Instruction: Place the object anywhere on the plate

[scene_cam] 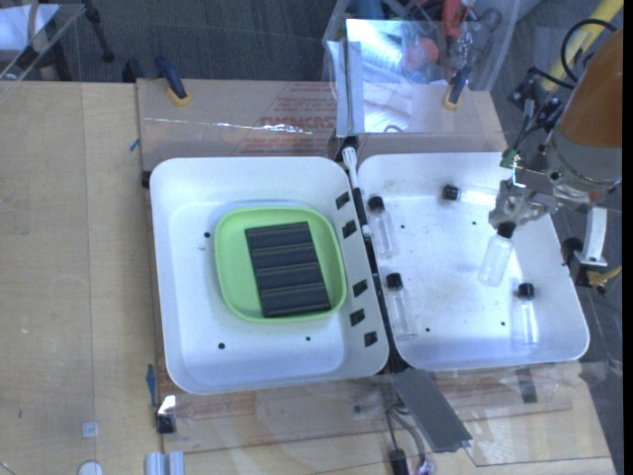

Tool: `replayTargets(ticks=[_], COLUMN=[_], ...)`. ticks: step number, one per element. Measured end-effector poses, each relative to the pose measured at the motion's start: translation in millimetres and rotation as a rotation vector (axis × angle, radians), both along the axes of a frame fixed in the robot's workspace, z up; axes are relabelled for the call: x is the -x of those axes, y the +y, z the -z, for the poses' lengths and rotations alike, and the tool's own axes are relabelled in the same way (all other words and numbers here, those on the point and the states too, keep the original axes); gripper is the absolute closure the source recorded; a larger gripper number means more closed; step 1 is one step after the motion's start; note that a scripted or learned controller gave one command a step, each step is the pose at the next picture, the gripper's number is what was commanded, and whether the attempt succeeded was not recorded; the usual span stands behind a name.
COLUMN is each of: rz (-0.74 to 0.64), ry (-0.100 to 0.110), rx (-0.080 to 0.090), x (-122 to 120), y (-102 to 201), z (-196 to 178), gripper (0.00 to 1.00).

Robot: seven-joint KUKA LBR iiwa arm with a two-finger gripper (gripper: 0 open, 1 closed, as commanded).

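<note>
A light green square plate [229, 265] rests in the left white bin [178, 265]. On the plate lies a dark grey ribbed rectangular block [287, 268], covering most of its middle, long side running front to back. My gripper [502, 228] hangs over the right part of the right white bin [435, 334], far from the plate and the block. I see nothing held in it. The grey wrist and orange band come in from the right edge.
Small black knobs [450, 193] and clear tube-like fittings [384, 234] dot the right bin's floor. A black clipped divider [356, 255] runs between the two bins. A clear box of clutter [425, 28] stands behind the bins.
</note>
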State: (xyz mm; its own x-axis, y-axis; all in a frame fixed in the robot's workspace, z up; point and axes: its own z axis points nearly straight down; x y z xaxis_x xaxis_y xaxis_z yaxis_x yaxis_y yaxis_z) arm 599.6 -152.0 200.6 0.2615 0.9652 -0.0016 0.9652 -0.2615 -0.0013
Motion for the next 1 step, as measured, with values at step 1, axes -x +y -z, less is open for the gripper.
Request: replayTargets(ticks=[1], rz=[0.000], ry=[0.000], rx=[0.000], x=[-0.1], y=[0.0], z=[-0.2], gripper=[0.00])
